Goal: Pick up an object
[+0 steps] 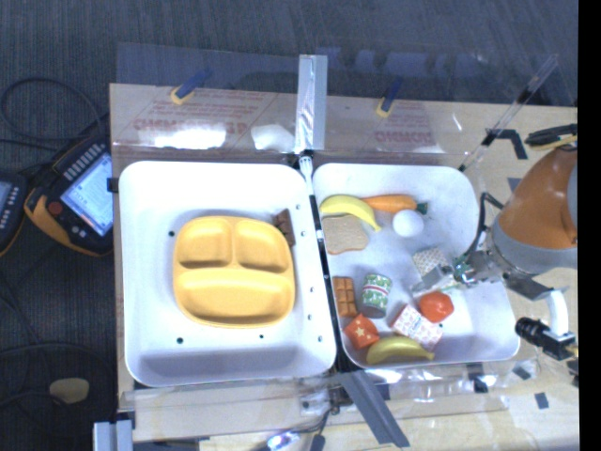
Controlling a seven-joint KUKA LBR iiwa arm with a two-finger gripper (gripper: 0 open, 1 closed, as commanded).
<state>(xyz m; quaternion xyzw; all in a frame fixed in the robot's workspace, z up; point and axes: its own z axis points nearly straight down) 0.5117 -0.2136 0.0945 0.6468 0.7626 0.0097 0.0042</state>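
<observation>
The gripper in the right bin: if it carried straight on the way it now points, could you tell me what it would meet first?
Probably the red tomato just beneath the gripper, though depth is hard to judge from above.

right bin (470, 195) crowded, left bin (141, 346) margins open; yellow tray (235, 271) central

Two white bins (216, 365), one yellow divided tray (233, 271), two bananas (349, 208), one carrot (390, 202), one egg (408, 222)

Faint red print on the plastic sheet (188, 120) — mirrored, unreadable
</observation>
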